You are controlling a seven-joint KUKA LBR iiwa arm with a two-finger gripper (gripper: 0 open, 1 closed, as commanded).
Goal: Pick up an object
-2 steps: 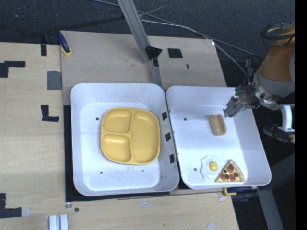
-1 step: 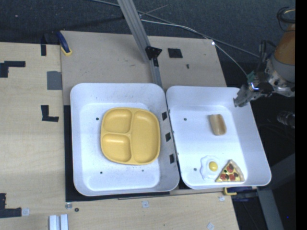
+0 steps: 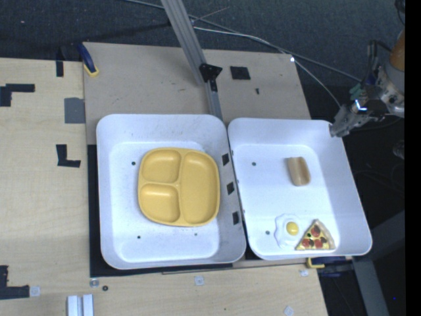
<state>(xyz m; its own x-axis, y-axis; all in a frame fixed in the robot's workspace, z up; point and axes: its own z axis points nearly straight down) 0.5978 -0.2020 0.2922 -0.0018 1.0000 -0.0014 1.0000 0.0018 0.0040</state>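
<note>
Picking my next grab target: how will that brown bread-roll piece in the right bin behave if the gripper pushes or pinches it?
The brown roll looks rounded and oblong, so a sideways nudge may roll it. It lies alone on the right bin floor, leaving finger room. Its smooth, toy-like surface could slip.

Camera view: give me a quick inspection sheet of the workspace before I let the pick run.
Surface: wooden bench with black tape marks, bearing the left bin and the right bin side by side.
Job's things: yellow divided plate in the left bin; brown bread roll, fried egg and pizza slice in the right bin, the egg and slice touching at the near edge.
Clutter: nothing seen in the bins.
Gripper: gripper hangs over the right bin's far right corner, nothing seen between its fingers.
Cables: thin wires cross the far bench.
Surroundings: slanted metal bar, dark floor.
</note>
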